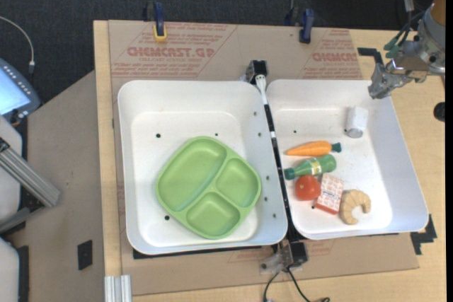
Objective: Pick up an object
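The right bin (pixel 396 152) holds several small items: a grey-white cylinder (pixel 355 121) near the back, an orange carrot (pixel 310 148), a green bottle (pixel 311 167), a red tomato (pixel 306 187), a red and white packet (pixel 330 194) and a tan croissant (pixel 354 205). My gripper (pixel 380 83) hangs over the back right corner of that bin, up and to the right of the cylinder. Nothing shows between its fingers.
A green divided plate (pixel 207 187) lies in the left bin (pixel 134 152). Two blue clamps (pixel 157 19) (pixel 306 25) grip the cardboard sheet at the back. A black divider strip (pixel 269 131) runs between the bins. A ledge with a screen stands at the far left.
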Motion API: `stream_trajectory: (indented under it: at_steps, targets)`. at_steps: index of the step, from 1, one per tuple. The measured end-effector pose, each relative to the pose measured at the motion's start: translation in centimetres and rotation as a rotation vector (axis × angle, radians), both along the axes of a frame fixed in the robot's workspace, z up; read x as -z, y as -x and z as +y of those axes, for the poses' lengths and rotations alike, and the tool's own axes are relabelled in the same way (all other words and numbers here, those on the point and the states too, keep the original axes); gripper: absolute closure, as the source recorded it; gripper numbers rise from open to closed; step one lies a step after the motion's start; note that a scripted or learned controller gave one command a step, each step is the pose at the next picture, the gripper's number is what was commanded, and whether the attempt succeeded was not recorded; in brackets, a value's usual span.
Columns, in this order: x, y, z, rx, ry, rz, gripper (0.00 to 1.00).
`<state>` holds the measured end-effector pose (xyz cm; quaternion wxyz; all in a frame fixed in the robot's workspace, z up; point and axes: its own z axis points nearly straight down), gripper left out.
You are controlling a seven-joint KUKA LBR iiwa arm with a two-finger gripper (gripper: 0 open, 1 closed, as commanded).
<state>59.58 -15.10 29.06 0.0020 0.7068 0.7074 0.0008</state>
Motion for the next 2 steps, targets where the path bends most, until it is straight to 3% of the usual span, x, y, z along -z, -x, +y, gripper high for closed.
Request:
stream_trajectory:
  at_steps: [2]
  targets:
    - [1.6, 0.9, 11.2, -0.005, -0.004, 0.006, 1.0]
